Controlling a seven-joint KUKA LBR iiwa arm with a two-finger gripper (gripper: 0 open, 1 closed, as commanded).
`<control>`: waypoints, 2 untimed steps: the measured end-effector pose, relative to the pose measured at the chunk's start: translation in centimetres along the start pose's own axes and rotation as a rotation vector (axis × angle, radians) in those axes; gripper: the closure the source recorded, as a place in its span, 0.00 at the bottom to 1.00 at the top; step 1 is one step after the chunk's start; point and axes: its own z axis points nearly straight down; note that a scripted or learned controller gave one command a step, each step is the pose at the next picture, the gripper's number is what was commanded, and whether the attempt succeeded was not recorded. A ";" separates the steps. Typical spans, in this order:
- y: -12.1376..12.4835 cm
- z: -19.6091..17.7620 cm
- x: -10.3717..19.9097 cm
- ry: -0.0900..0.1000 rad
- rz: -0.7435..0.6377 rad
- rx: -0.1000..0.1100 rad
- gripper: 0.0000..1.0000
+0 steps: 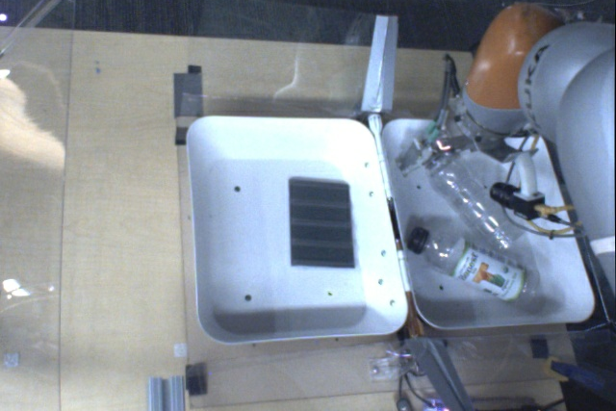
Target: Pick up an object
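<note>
In the right bin (568,303) lies a clear plastic bottle (470,265) on its side, black cap to the left and a green and orange label to the right. A second clear bottle (474,195) lies diagonally above it, hard to make out against the white floor. My gripper (430,149) is down in the far left corner of this bin, right at the upper end of that second bottle. The orange band (502,53) and grey arm rise behind it. A dark grey ribbed pad (321,221) rests flat in the middle of the left bin (221,207).
A metal divider (380,63) runs back from between the two bins. Black cables (525,200) hang from the wrist over the right bin. The bulky arm covers the right bin's far right corner. Wooden bench stretches off to the left.
</note>
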 end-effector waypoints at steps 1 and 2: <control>0.3 -1.3 0.0 -0.003 -0.002 -0.010 1.00; 1.9 -9.9 4.7 0.001 -0.065 -0.001 1.00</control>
